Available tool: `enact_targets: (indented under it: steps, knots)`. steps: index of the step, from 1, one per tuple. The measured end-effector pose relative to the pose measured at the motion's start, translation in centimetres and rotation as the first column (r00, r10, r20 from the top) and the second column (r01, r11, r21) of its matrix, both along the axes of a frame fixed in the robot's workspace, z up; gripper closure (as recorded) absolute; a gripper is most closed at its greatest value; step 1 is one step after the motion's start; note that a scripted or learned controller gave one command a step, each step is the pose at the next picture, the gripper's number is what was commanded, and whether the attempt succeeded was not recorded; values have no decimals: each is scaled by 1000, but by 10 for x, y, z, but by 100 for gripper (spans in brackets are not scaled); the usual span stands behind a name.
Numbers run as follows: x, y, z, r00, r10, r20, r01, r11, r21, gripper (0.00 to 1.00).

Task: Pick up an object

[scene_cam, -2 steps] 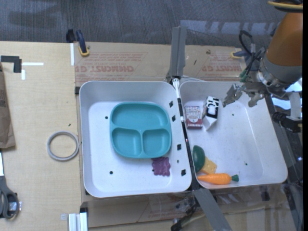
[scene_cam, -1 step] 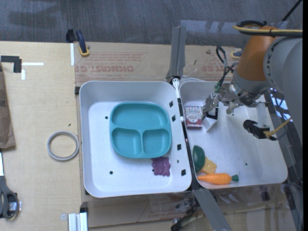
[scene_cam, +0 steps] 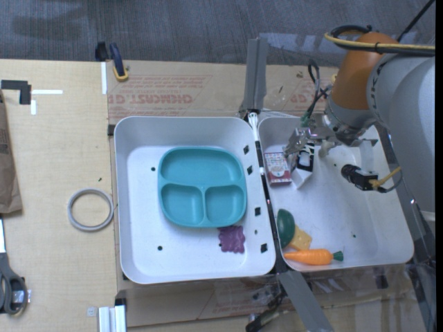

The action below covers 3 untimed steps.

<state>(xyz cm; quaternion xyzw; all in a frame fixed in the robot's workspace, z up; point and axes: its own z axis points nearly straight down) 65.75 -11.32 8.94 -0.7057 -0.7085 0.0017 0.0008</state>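
Grey and orange, the arm reaches into the right bin (scene_cam: 387, 247) and its pincer (scene_cam: 302, 146) hangs low over that bin's far left part, just beside a small red-and-white carton (scene_cam: 278, 167). Whether the pincer is spread or pressed together cannot be told, and nothing shows between its tips. Against the divider that splits the two white bins, the carton lies on the right side. Nearer along that divider sit one dark green rounded piece (scene_cam: 285, 221), one yellow wedge (scene_cam: 300, 239) touching it, and one smooth orange carrot (scene_cam: 310, 256) with a green stub lying by the near wall. Left of the divider, the left bin (scene_cam: 135, 254) holds one teal three-compartment plate (scene_cam: 203, 186) and one bumpy purple grape cluster (scene_cam: 232, 238) at the plate's near edge. Well left, on the pale wooden desk (scene_cam: 48, 158), lies one grey ring (scene_cam: 91, 209).
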Motion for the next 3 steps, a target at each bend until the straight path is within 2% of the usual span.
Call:
enact_targets:
  steps: [1,2,3]
  knots:
    - [0,0,7,1000,1,-2,-1,1000,0,100]
    - [-19,23,133,952,-305,-3,305,952,-3,100]
    - [1,24,121,958,-288,-3,288,958,-3,100]
